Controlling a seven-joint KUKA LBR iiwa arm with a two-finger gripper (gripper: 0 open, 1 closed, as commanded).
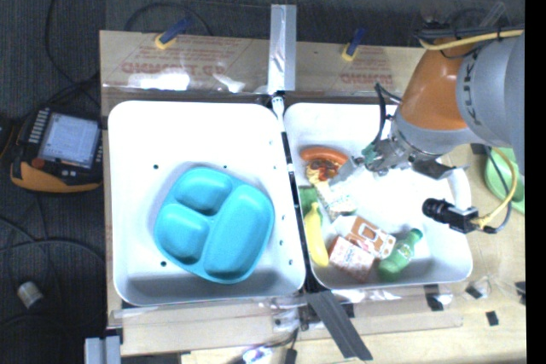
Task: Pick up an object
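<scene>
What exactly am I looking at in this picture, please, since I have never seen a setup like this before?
This is one photo from a camera fixed above a workbench, looking down at a slant. The grey machine with the orange band coming in from the right is a robot arm; at its end sits a gripper, a two-fingered claw for picking things up. On the bench are two shallow white bins side by side. The left bin holds a blue divided tray. The right bin holds a pile of small items: a banana, a green bottle, a small carton and other toy food. The gripper hangs low over that pile. I cannot tell whether it holds anything.
</scene>
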